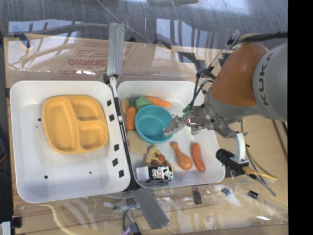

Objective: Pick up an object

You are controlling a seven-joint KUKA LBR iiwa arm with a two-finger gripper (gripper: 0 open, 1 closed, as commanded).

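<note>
Camera view: sausage [197,157] lies lengthwise, near-vertical.

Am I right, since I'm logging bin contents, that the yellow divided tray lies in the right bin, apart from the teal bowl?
Not quite: the camera view shows the yellow divided tray in the left bin. It does lie apart from the teal bowl.

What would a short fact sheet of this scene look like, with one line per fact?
left bin: holds a yellow divided tray
right bin: holds toy food and a teal bowl
toy food: carrot, sausage, chicken drumstick, pizza slice
arm: reaches in from the right
claw: at the teal bowl's right rim
held item: none seen between its fingers
</note>
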